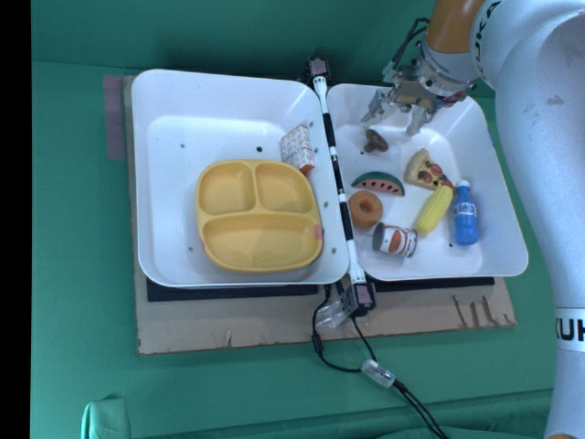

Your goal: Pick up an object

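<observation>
The big grey arm [539, 154] is smooth and round, with a shiny orange band [462, 3] near its top. It reaches in from the right. Its metal gripper [395, 117] hangs over the far end of the right bin [489, 254]. The two fingers are spread wide apart, and nothing is between them.

Just below the gripper lies a small brown mushroom [375, 140] on the bin floor. Near it are other toy foods. There is a flat pizza slice [424, 169] shaped like a triangle, a watermelon slice [378, 184] with a green curved rind, and a round donut [366, 209] with a hole. A bumpy yellow corn cob [434, 208] lies touching a smooth blue bottle [465, 213]. A little can [395, 240] lies on its side.

The left bin [174, 117] holds a yellow plastic tray [259, 216] with three dips in it. A small boxy carton [298, 147] sits by the tray's far corner.

Both bins are white, shallow and smooth, with rounded corners. They rest on brown cardboard [228, 323] over green cloth [91, 245].
</observation>
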`<state>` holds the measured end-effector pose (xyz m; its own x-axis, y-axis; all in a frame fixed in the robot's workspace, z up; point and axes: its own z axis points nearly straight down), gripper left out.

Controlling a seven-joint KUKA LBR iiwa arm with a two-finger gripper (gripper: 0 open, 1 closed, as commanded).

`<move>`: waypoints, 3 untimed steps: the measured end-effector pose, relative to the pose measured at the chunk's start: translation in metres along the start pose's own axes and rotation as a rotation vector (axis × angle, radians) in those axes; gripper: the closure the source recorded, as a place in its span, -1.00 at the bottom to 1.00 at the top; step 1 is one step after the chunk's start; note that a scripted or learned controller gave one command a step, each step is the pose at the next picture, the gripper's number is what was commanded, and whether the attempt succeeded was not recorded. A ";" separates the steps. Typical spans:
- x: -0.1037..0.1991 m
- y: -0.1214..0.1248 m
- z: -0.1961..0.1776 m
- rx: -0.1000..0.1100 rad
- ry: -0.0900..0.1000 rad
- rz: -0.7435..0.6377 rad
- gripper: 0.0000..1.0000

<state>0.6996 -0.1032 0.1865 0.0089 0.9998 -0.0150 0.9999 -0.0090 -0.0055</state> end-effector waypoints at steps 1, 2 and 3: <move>0.000 0.000 0.000 0.000 0.001 -0.001 -1.00; 0.000 0.000 0.000 0.000 0.002 -0.003 -1.00; 0.001 0.000 0.000 0.000 0.001 -0.001 -1.00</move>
<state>0.6997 -0.1024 0.1865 0.0079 0.9999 -0.0140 1.0000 -0.0080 -0.0057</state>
